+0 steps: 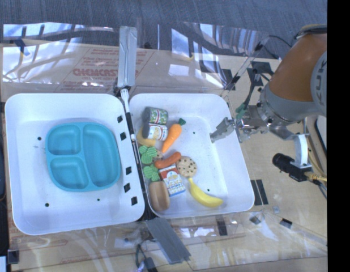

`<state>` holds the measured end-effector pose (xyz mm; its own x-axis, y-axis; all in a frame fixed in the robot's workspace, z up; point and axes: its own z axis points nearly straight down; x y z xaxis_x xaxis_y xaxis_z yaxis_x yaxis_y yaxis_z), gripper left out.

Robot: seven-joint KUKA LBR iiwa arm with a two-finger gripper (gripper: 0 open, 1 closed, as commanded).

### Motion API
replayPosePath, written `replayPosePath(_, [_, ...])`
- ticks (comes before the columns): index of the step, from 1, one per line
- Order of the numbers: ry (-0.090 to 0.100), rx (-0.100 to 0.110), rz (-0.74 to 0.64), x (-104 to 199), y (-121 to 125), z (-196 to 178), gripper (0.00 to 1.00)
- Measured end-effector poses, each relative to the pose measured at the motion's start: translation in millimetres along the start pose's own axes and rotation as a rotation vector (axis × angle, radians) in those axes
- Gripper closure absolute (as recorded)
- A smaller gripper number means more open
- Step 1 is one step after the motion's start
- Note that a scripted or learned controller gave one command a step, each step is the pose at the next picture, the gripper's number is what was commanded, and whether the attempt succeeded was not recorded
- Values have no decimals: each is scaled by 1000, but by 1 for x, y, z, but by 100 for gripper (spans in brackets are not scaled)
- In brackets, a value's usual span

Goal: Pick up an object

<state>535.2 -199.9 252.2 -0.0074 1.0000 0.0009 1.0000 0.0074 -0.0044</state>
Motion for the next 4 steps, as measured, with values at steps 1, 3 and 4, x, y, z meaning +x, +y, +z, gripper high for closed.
replayPosePath(1, [-3,-9,-69,98,19,157,0])
replayPosePath(3, [-1,-7,-73,99,19,148,0])
replayPosePath(4, [-4,-14,-81,69,-54,155,0])
